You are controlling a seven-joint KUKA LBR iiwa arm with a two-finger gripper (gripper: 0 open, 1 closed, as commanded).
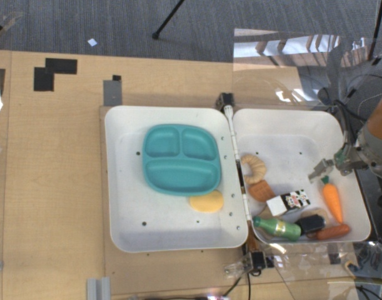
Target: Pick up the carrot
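We are looking down on the desk with two white bins, and the carrot (332, 202) is lying in the right bin (291, 136), toward its 4 o'clock corner, green top pointing to 12 o'clock and tip toward 6. The gripper (336, 165) is hovering just at the carrot's 12 o'clock, near the leafy end; its fingers are appearing spread apart, and we are seeing nothing held between them. To do this step well, we are judging that the fingers should be centring over the thick orange body rather than the green top, and straddling it across its width, at 3 and 9 o'clock. The bin wall is standing close at the carrot's 3 o'clock, so one finger is needing room there. A reddish sausage-like toy (332, 232) is lying just at its 6 o'clock, and a black block (310, 223) and a small black-and-white carton (291, 202) toward 8 and 9 o'clock, so a straight descent is looking safest.
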